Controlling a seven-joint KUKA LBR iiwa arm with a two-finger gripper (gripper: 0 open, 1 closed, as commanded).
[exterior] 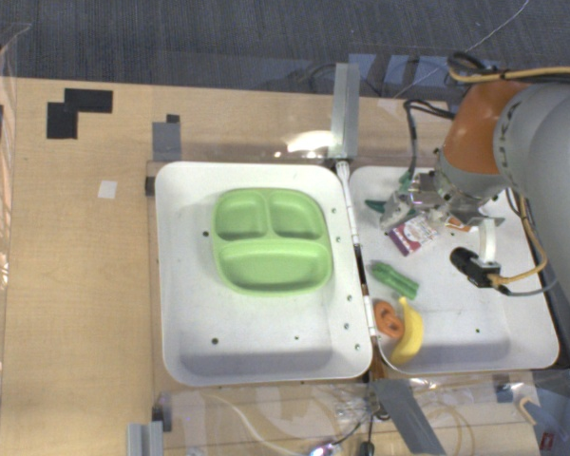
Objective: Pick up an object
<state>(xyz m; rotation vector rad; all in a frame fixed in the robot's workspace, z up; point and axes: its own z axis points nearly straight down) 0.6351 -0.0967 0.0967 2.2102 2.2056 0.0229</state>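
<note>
Hovering low, the pincer (410, 207) meets a purple packet (413, 234).

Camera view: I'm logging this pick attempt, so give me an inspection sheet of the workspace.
Surface: wooden bench with left bin and right bin.
Job's things: green divided plate in left bin; purple packet, green pod, banana, orange piece in right bin.
Clutter: black tape marks.
Grippers: pincer above purple packet, finger state unclear.
Cables: black and yellow leads on the arm.
Surroundings: grey carpet.
</note>
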